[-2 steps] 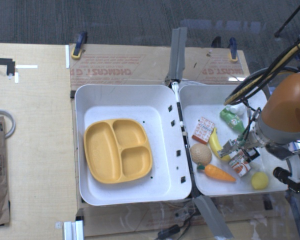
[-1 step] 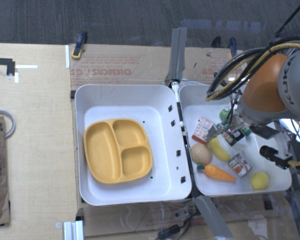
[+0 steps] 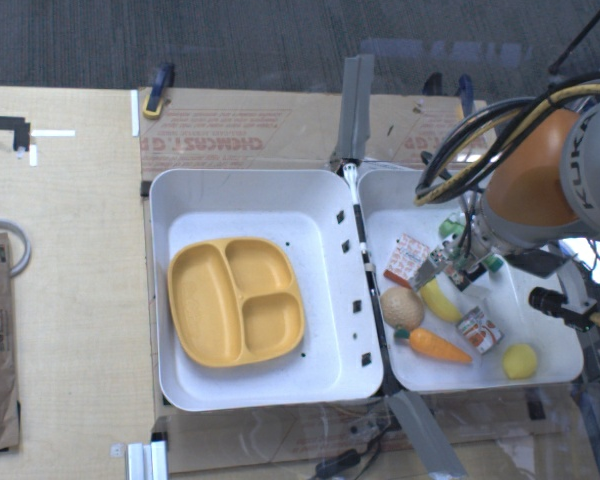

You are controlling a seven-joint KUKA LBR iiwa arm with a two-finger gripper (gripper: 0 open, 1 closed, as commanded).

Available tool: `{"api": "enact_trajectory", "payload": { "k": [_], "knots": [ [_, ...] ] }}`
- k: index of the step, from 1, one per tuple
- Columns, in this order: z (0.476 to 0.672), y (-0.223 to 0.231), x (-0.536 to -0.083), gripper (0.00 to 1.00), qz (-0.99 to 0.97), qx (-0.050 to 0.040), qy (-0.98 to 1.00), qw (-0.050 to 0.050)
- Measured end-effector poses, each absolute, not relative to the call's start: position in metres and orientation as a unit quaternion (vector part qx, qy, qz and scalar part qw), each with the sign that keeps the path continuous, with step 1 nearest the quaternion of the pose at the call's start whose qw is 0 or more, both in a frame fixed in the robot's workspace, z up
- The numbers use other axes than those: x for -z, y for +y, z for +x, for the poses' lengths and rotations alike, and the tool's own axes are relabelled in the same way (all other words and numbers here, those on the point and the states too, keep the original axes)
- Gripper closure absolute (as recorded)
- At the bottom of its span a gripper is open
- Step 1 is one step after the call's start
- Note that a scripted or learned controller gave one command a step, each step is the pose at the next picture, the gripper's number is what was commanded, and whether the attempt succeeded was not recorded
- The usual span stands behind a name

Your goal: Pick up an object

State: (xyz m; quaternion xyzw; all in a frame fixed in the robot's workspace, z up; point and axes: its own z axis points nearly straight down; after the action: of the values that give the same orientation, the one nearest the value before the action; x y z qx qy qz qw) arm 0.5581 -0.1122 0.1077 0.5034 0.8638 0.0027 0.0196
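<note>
Honestly, from where I stand the gripper (image 3: 458,265) hangs over the right bin (image 3: 560,368) beside the banana (image 3: 441,299), nothing visibly pinched, so it should centre squarely over one item, clear of neighbours.

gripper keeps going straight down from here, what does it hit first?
Probably the banana, which lies just below the gripper in the right bin. Depth is unclear from this slanted view, so it could miss.

The arm (image 3: 540,168) hides the tool (image 3: 458,266) fingers (state unreadable).
</note>
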Motion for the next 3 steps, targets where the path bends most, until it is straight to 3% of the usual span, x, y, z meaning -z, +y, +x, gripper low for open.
{"api": "enact_trajectory", "payload": {
  "k": [1, 2, 3],
  "knots": [
    [0.561, -0.113, -0.108, 0.0, 0.457, -0.0015, 0.889, 0.017],
    [0.549, -0.119, -0.108, 0.0, 0.502, -0.0077, 0.864, 0.02],
    [0.498, -0.063, -0.191, 0.0, 0.435, 0.0005, 0.901, 0.0]
  ]
}}
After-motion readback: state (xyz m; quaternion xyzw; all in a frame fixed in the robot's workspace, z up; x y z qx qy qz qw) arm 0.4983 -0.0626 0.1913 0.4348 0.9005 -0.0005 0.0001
